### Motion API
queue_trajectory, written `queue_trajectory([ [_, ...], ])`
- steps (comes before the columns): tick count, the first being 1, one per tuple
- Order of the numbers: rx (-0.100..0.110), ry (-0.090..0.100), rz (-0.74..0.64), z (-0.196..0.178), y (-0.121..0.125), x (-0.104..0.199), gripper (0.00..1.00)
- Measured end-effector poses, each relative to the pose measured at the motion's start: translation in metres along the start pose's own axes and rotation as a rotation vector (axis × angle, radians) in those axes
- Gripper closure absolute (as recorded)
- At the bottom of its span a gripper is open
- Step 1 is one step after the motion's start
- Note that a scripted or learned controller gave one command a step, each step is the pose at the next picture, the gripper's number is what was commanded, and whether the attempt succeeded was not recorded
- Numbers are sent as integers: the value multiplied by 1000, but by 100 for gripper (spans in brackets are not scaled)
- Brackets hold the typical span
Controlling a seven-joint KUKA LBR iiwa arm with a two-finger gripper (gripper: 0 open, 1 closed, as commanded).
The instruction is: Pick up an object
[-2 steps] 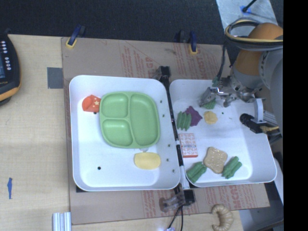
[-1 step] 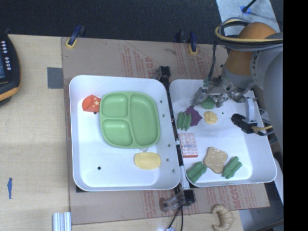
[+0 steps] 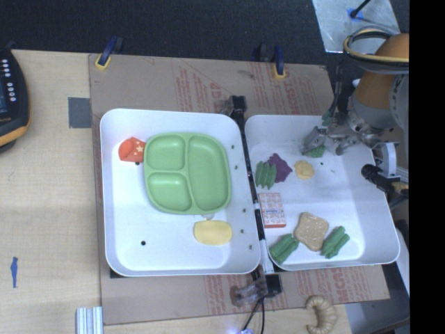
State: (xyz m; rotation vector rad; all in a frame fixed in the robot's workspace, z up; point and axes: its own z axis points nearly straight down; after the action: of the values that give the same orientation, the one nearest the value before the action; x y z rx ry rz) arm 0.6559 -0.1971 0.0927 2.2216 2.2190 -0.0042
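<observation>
Toys are lying in the right bin [image 3: 368, 252]: bread slice [image 3: 311, 229] and green beans [image 3: 335, 242] at the lower right, yellow piece [image 3: 304, 169] higher. Gripper [image 3: 316, 145] is hovering at upper right, clenching a small green piece [image 3: 316, 152]. Thin grasp may be slipping when lifting.

The arm [image 3: 379, 82] was grey, with a rounded orange band [image 3: 393, 47] above the wrist, rimmed there by a pale ring. A dark cable looped over its top at about twelve o'clock. Below, the end effector [image 3: 327, 139] was a small grey metal assembly with dark fittings and thin rods.
</observation>
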Motion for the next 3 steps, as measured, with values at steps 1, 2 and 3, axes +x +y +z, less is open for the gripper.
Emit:
queue_trajectory([
  [1,3,4,-5,0,0,11,0],
  [2,5,4,-7,1,0,25,0],
  [3,0,1,-2,0,-1,-10,0],
])
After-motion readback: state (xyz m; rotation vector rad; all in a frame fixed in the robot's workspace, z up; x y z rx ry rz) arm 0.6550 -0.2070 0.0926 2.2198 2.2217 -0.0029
